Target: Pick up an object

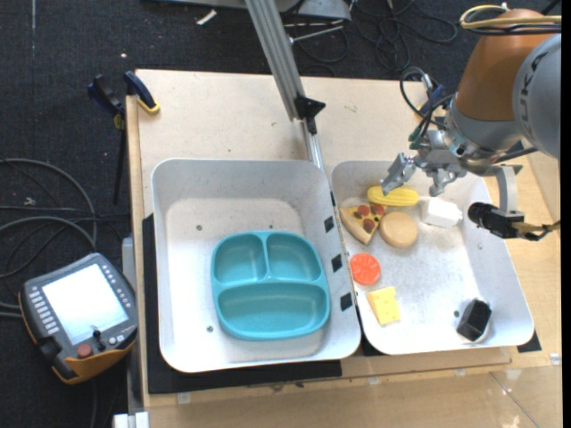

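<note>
My gripper (416,182) hangs over the far part of the right bin (500,279), open, with nothing between its fingers. Its left finger (393,178) ends just above a yellow corn cob (393,198), and its right finger (439,183) is above a white block (440,211). Close by lie a pizza slice (359,223) and a round tan bun (399,231). Nearer the front are an orange tomato slice (364,268), a yellow cheese wedge (384,305) and a small black object (473,319).
The left bin (178,239) holds a teal divided plate (268,284). A slanted metal bar (278,47) crosses above the bench at the back. A teach pendant (76,315) lies off the bench at the left. Cables hang around the wrist.
</note>
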{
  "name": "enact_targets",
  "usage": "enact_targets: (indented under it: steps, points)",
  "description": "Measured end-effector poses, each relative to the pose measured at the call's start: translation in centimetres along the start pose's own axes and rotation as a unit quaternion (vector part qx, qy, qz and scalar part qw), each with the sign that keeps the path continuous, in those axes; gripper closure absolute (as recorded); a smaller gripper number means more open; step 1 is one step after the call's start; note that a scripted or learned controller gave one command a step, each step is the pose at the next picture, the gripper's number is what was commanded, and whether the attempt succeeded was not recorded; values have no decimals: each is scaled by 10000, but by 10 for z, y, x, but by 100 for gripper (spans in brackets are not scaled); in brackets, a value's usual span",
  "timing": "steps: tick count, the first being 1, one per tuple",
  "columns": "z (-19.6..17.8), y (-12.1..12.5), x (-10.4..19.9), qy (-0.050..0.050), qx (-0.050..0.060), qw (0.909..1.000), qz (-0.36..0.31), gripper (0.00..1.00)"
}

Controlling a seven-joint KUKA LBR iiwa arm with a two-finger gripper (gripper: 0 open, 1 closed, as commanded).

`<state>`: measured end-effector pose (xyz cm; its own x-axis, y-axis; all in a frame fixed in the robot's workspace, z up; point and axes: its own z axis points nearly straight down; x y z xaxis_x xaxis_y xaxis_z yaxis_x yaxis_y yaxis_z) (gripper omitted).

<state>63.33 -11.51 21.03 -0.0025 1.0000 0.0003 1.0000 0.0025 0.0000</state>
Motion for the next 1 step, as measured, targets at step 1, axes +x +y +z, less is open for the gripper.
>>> enact_targets:
  steps: [1]
  points:
    - [0, 0, 0, 0, 0, 10000, 0, 0]
